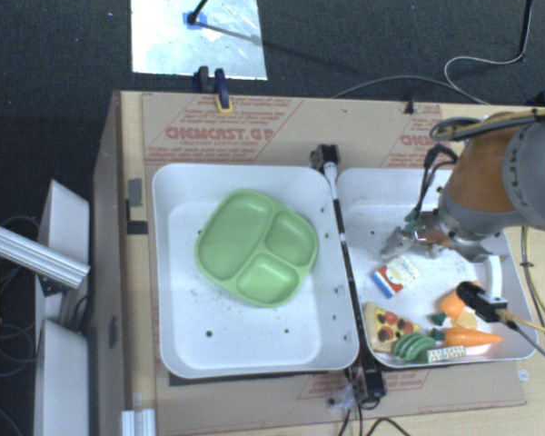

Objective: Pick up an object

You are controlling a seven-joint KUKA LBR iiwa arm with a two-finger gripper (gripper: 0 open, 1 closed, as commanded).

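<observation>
The nearest thing to the claw [416,240] is a small carton [398,275], white with a red patch and a blue end, lying flat and slightly askew on the floor of the right bin [381,189]. The claw hangs just above and to the right of the carton, near it but not touching, with nothing seen in its grasp; whether it is open or closed I cannot tell. Below the carton, close to it, lies a toy pizza slice [384,322], yellow with red and dark dots, its point towards the carton. Lower right of the carton, a green toy vegetable [416,345] touches the pizza slice's wide end, and a toy carrot [470,338] lies just beyond it. To the right of the carton sits a small orange piece [452,304] whose kind I cannot make out. The floor right around the carton is bare, so nothing lies against it. Well to the left of the carton, across the dividing rim, a pale green plate [257,247] with three compartments lies in the left bin [186,334]. The count: two bins on the bench [254,130], one carton, one pizza slice, one green vegetable, one carrot, one orange piece, one plate.
</observation>
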